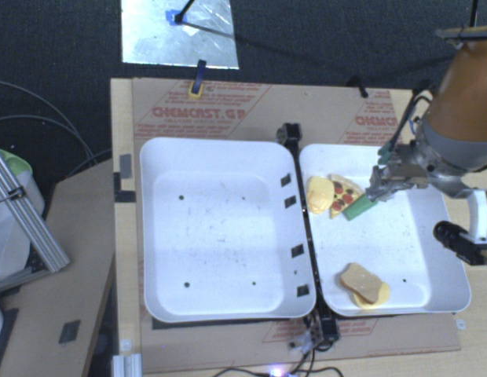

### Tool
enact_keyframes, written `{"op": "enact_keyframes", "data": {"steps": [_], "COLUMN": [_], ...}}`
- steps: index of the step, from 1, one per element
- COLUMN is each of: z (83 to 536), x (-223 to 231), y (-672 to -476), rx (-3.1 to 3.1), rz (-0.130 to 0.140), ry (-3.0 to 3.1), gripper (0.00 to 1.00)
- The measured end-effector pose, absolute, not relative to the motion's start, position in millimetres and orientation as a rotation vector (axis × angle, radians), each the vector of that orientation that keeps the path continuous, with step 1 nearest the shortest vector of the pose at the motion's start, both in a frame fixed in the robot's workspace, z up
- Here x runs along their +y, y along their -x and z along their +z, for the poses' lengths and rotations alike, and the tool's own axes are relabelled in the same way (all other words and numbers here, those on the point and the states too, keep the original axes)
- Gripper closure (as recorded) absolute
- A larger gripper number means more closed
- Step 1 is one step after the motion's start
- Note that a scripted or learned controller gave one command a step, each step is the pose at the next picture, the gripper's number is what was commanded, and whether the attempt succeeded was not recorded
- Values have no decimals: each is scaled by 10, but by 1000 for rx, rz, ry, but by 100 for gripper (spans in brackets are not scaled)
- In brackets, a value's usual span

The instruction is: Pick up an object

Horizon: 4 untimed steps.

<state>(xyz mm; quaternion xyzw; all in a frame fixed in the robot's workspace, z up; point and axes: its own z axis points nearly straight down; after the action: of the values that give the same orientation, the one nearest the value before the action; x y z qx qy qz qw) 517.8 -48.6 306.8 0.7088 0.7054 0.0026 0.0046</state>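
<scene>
Tan bread-shaped toy (364,284) lies in my right white bin (432,234); grey gripper (378,188), grip state unclear, meets green block (358,205) beside yellow toy (320,195).

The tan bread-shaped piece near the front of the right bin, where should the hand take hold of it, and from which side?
Probably from straight above, closing across the narrow width of the tan bread-shaped piece. It lies flat and alone in the right bin, with open floor on both long sides, apart from the cluster under the hand.
</scene>
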Motion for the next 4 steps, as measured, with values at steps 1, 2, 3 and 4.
{"op": "enact_keyframes", "data": {"steps": [1, 2, 3, 4], "z": [3085, 3432, 3704, 2675], "x": [124, 213, 910, 871], "y": [-5138, -4871, -4869, -5411], "rx": [2230, 2226, 2232, 2223], "rz": [6, 8, 9, -8], "ry": [-2210, -2212, -2209, -2223], "gripper": [100, 100, 100, 100]}}
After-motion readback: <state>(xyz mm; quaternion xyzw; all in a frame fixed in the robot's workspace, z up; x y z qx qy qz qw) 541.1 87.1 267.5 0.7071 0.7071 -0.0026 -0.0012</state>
